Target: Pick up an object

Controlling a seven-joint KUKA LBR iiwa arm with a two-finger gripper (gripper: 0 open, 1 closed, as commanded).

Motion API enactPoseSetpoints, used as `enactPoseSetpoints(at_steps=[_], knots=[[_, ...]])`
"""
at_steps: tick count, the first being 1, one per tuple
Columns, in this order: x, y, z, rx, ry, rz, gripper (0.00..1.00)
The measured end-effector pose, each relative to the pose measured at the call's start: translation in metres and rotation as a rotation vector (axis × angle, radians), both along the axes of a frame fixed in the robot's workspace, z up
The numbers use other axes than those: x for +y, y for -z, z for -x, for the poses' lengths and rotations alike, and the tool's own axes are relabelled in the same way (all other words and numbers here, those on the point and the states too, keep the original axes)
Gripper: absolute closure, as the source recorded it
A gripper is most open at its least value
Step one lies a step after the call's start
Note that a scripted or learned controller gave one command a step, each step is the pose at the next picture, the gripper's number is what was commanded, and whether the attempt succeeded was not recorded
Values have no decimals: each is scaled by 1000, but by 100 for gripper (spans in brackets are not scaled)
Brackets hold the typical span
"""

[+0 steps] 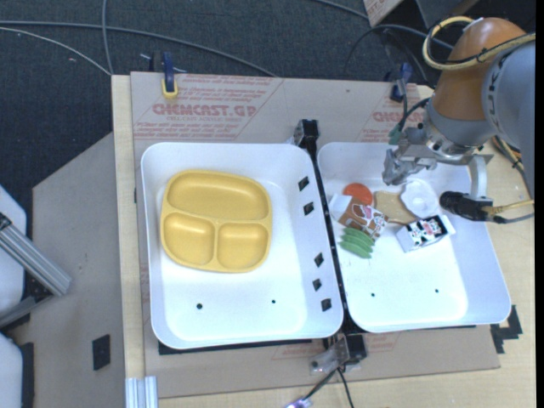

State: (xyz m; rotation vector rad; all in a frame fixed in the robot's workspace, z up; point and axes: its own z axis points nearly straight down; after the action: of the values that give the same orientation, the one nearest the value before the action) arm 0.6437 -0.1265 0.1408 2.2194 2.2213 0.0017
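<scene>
The claw (399, 170) hangs over the far part of the right bin (476, 304), just beside a white disc (419, 200); I cannot tell its state. Small items cluster below it: an orange piece (359, 192), a printed packet (365, 219), a green piece (358, 243) and a black-and-white card (424, 233). A yellow tray (217, 220) lies in the left bin (170, 313) on the worktop (212, 109).

Yellow divided tray (217, 220), white bins (255, 313), green ridged piece (359, 242), black-and-white card (423, 232)

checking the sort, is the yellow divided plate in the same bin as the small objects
No, the yellow plate lies alone in the left bin; the small objects sit in the right bin.
</scene>
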Motion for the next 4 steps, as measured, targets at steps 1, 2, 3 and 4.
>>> enactPoseSetpoints(at_steps=[1, 2, 3, 4], knots=[[-3, -62, 3, -2, 0, 1, 100], [-2, -60, 2, 4, -1, -1, 100], [46, -72, -1, 2, -5, -2, 100], [98, -76, -8, 3, -5, -2, 100]])
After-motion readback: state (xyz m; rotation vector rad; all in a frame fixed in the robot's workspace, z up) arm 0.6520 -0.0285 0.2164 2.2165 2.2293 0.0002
